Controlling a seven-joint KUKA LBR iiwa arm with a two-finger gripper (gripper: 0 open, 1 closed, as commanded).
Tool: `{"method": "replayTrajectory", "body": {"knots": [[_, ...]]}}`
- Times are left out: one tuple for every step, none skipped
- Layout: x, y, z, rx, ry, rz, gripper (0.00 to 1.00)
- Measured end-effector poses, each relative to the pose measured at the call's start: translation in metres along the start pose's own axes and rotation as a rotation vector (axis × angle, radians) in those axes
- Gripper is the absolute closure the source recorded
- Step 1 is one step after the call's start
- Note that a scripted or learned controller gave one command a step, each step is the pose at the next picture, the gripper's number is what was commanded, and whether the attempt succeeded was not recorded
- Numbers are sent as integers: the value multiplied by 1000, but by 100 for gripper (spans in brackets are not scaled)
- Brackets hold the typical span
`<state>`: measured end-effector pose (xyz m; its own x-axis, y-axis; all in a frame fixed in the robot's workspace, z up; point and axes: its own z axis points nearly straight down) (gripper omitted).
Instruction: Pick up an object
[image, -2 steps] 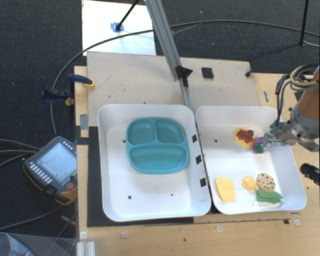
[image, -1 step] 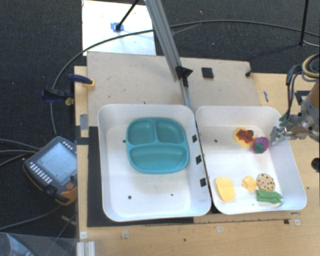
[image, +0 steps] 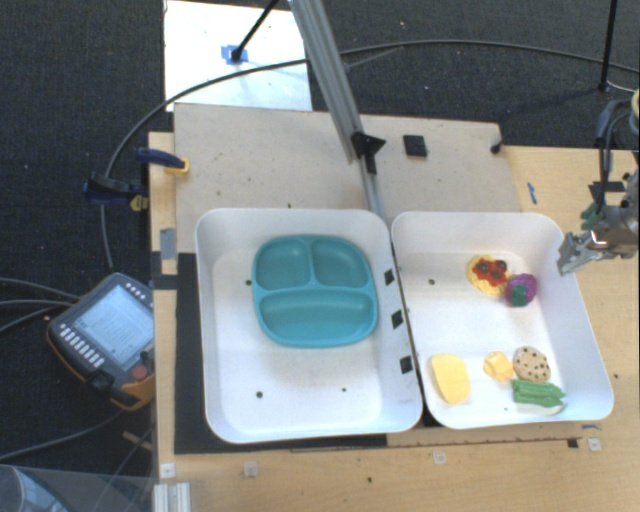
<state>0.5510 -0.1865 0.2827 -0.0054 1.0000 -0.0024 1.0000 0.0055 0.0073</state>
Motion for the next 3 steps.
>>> {"method": "replayTrajectory", "body": {"knots": [[63, 13, 6, 4, 3, -5, 100], [108, 25, 4, 4, 3, -3, 100], [165, 30, 4, 4, 3, -5, 100]]}}
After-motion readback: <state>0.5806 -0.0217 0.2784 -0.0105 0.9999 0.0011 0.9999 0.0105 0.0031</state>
